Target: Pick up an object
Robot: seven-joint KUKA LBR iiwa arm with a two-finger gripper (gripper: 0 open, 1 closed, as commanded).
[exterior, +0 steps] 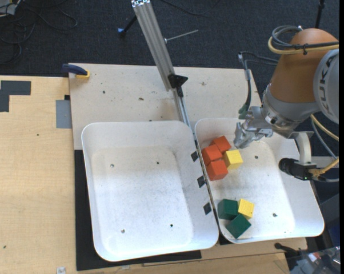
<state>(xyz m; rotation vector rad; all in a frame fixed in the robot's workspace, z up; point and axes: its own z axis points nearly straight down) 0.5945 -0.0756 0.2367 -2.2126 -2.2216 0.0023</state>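
Yellow block (234, 158) — just below gripper (242, 141)

Fingers (244, 137) hover beside the yellow cube (234, 158) (right bin (298, 210)), orange cubes (216, 157) adjacent

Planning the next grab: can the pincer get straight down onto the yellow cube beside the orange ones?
Probably yes: the pincer hangs just above the yellow cube, whose top is uncovered, though orange cubes crowd its left side.
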